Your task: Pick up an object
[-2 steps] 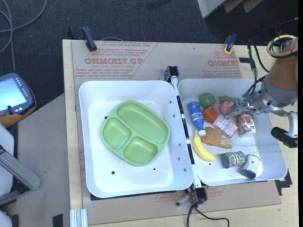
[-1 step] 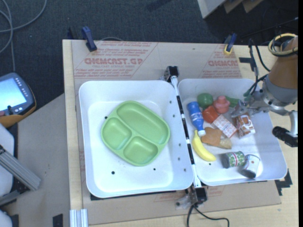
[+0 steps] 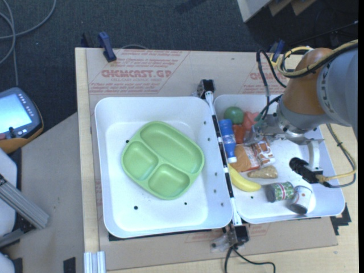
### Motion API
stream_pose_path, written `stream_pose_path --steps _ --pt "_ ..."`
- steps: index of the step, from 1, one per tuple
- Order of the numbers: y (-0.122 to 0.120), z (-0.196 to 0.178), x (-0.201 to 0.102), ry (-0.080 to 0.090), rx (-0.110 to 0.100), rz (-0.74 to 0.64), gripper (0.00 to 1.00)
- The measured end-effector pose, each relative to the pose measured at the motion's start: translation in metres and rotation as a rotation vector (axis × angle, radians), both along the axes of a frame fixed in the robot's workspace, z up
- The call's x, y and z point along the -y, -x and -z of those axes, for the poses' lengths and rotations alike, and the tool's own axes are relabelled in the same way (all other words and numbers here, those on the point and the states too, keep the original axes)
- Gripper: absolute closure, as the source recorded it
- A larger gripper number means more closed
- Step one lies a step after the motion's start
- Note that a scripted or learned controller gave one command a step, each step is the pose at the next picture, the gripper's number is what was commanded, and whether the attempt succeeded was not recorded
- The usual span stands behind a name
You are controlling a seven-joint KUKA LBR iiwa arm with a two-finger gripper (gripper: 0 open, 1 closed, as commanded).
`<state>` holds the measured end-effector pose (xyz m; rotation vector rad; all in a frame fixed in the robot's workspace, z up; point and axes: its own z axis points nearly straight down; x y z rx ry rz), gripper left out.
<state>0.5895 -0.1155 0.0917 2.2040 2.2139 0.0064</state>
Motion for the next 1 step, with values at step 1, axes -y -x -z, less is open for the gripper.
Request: stream_pose_path --steps 1 --pt "-0.0070 -0.0997 -0.0820 -0.011 -0.004 -0.005 1.00"
